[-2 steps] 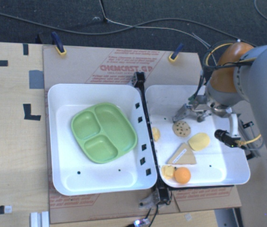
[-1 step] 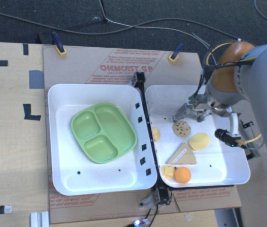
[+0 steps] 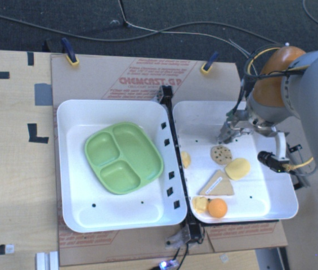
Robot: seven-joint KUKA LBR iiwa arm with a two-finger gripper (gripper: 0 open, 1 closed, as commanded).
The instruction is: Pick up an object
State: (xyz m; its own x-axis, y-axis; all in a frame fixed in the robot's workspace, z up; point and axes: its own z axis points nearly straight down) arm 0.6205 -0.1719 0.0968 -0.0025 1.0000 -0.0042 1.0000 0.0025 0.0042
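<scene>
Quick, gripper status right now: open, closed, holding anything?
Gripper: cannot be told from this view; it is low in the right bin, just above the cookie, with nothing visibly held.

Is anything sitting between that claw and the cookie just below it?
Nothing visible does. The gripper hangs over bare white floor of the right bin, and the chocolate-chip cookie lies just below it in the view. The yellow piece and the wedge lie beyond the cookie.
</scene>
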